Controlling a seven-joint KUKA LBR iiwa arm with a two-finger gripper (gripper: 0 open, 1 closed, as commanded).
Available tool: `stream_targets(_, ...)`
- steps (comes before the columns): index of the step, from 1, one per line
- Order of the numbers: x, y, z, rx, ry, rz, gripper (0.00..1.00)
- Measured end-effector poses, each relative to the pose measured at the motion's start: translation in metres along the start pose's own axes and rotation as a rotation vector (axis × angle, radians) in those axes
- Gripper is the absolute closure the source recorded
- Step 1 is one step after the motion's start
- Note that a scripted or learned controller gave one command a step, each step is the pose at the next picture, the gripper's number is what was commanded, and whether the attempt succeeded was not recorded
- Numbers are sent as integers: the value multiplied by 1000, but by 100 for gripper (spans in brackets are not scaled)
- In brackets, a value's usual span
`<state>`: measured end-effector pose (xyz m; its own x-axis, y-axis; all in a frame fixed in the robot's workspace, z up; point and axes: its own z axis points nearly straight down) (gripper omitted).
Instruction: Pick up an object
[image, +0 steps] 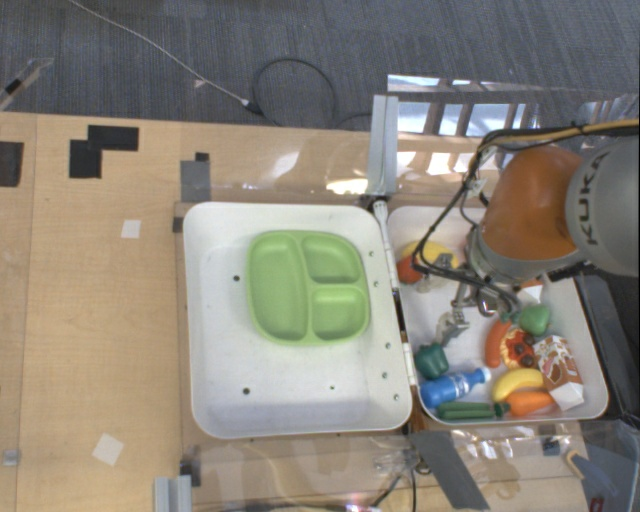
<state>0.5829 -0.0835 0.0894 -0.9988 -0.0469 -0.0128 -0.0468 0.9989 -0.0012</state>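
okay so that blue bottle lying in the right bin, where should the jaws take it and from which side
Probably across the middle of the blue bottle, coming straight down. It lies on its side, its white cap end toward the banana, so the jaws should close across its width. A teal cup and a green item crowd its long sides, so space is tight.

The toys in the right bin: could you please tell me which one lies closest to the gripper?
The small dark teal cup, just below-left of the gripper; the blue plastic bottle and yellow toy banana lie farther toward the bin's near edge.

Arm (560, 215) reaches in from right, wrist angled down-left; gripper (462, 318) low, metal tip pointing down.
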Motion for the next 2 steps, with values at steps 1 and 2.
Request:
stream_targets(1,-13,-44,1,1,-1,65,0)
stream_targets(2,-60,-14,1,3,31,130,0)
